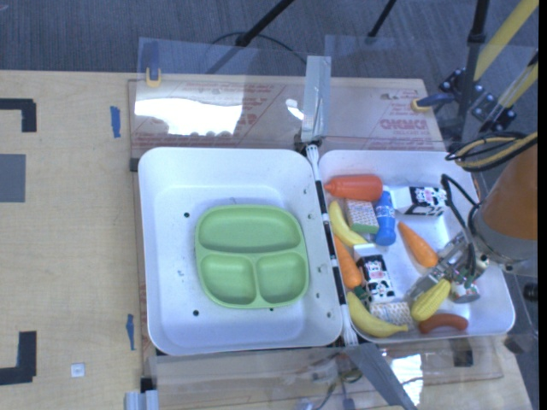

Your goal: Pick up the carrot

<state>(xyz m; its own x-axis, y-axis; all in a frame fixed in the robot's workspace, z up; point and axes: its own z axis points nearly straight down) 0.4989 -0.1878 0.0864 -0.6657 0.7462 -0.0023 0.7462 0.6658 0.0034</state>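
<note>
I have the carrot (417, 243) lying loose in the right bin (500, 301), toward its right half, tilted so one end points far-left and the other near-right. Just left of it stands a blue bottle (385, 219), and a small black-and-white carton (426, 200) sits on its far side. A second long orange piece (346, 264) lies along the bin's left wall beside a banana (340, 225); I judge the one on the right to be the target, since it is free on all sides.

The gripper (446, 273) hangs near the carrot's near-right end, over a short yellow piece (430, 300) and just far of a red sausage (443, 321). Nothing sits between its tips as far as I can see, but how wide they stand I cannot tell — the metal parts blur together.

My guess is that the carrot is a light, hard plastic toy: stiff, smooth, likely to slide or roll if pinched off-centre. I would close across its thick middle, fingers square to its length, not on the tapered tip.

The left bin (162, 229) holds a green divided plate (251, 255). Red lettering shows, mirrored, on the clear panel (397, 122) behind the bins — too faint for me to read. The printing on the cartons is also too small.
</note>
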